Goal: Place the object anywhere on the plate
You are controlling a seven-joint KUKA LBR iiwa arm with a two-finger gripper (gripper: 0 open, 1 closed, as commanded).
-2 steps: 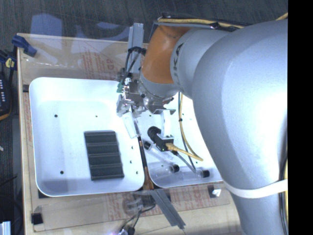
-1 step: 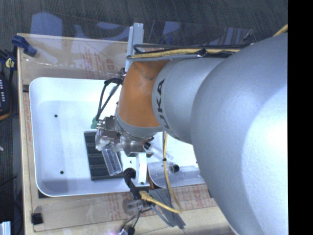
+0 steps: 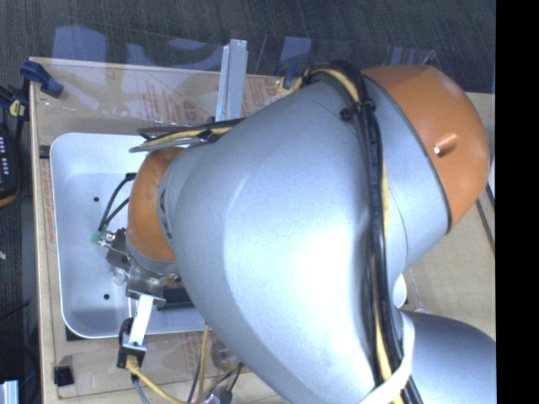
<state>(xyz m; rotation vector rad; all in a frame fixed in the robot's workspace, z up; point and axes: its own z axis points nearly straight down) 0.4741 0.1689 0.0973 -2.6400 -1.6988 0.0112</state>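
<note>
We see the arm (image 3: 295, 225) reaching in across the bench (image 3: 472, 251), its grey casing covering most of the work area, with the orange band (image 3: 145, 213) sitting just above the gripper (image 3: 135, 297). The gripper is low over the near right part of the left bin (image 3: 72, 225); we cannot tell whether it is open or closed, because the wrist body hides its working end. To the left of the gripper and beyond it, the bin floor is bare white with a few small dark dots, which leaves open room toward the bin's left wall and far-left corner. On the near side, the bin's rim lies directly beside the gripper, and a white part of the wrist assembly reaches across that rim. A bundle of yellow and black cable (image 3: 370, 183) runs along the arm behind the gripper. Beyond the bin's far rim stands an upright metal post (image 3: 232, 78), and a blue clamp (image 3: 38, 76) sits at the bench's far-left corner. We cannot tell where the object or the plate lies, since the arm hides everything to the right of the gripper.
</note>
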